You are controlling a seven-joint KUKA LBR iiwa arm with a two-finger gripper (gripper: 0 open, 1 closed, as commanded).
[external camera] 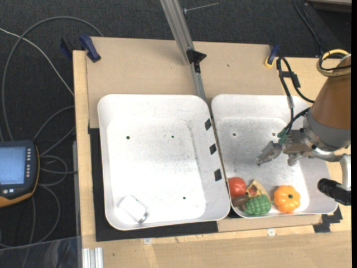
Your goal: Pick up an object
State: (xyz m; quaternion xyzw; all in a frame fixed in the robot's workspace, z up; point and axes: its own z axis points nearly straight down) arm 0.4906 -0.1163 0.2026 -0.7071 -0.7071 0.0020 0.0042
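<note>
Right now the arm (pixel 332 102) reaches in from the right side, over the right bin (pixel 245 108). It is grey with an orange band above the wrist. Its gripper (pixel 277 156) hangs above the middle of the right bin. The two fingers are spread apart, one finger (pixel 265 155) pointing left and the other one pointing down a bit nearer the arm. Nothing sits between them.

Four toys lie along the front edge of the right bin, below the gripper. A red tomato (pixel 236 186) is furthest left, close to the wall between the bins. Just beside it is a small brown and yellow piece (pixel 256 188); I cannot tell what it is. A bumpy green toy (pixel 257 206) lies in front of that piece and touches it. An orange pumpkin (pixel 286 199) sits to the right of the green toy, near it. The gripper is apart from all of them.

The left bin (pixel 111 110) has one small white thing (pixel 132 209) in its front left corner. A grey metal pole (pixel 177 24) comes down from the top to where the two bins meet. Both bins rest on a brown bench (pixel 145 60). A handheld screen (pixel 15 169) with cables lies on the dark floor at the far left.
</note>
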